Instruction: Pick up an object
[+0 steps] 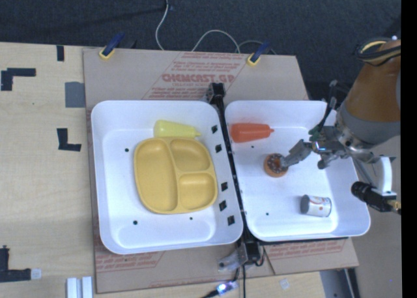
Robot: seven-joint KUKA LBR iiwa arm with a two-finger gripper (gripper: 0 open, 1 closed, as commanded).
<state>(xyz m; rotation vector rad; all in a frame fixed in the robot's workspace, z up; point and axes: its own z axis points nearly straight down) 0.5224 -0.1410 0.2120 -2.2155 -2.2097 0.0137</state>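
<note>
In the right bin [345, 225] lie three things: an orange carrot-shaped toy [250, 132] at the back left, a small brown doughnut-like piece [275, 165] in the middle, and a grey and white can [316, 206] on its side near the front. My gripper [306, 157] hovers over the bin's right half, just right of the doughnut. Its fingers are spread open, and one fingertip [291, 156] reaches close to the doughnut. Nothing sits between the fingers.
The left bin [107, 179] holds a yellow divided plate [174, 174] with a pale yellow object [174, 128] behind it. A black divider with clips [225, 160] runs between the bins. Cables [215, 36] lie on the cardboard behind them.
</note>
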